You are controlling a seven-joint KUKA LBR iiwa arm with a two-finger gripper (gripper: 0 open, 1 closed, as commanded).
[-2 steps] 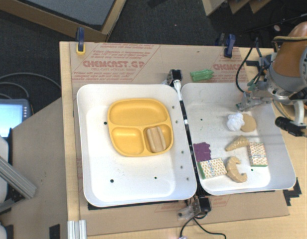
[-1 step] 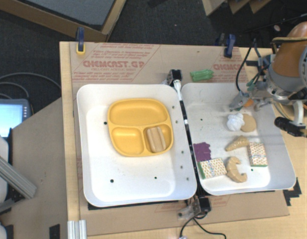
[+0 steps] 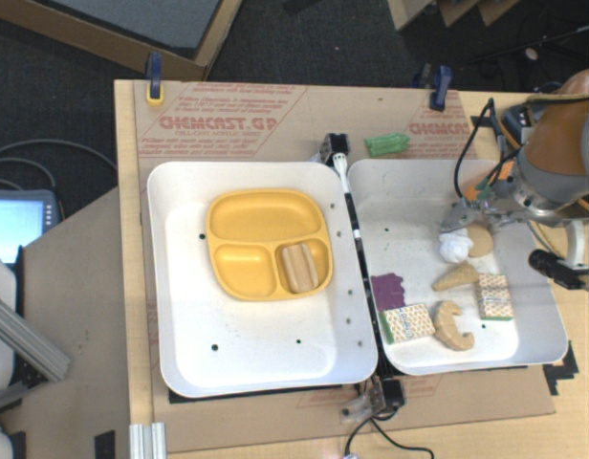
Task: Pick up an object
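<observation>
Yellow tray (image 3: 239, 220), purple patch (image 3: 387, 290), green piece (image 3: 387, 144), possibly foam.

This is a robotics lab or workshop. A cardboard-covered bench (image 3: 275, 113) is held down by blue clamps (image 3: 439, 88), loose cables (image 3: 46, 156) trail over dark carpet (image 3: 55, 75), and a lit screen (image 3: 17, 223) and aluminium framing (image 3: 27, 338) stand at the left.

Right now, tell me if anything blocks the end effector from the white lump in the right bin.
Nothing visible does. The end effector hangs just above the white lump; a tan piece lies against the lump's right side.
</observation>
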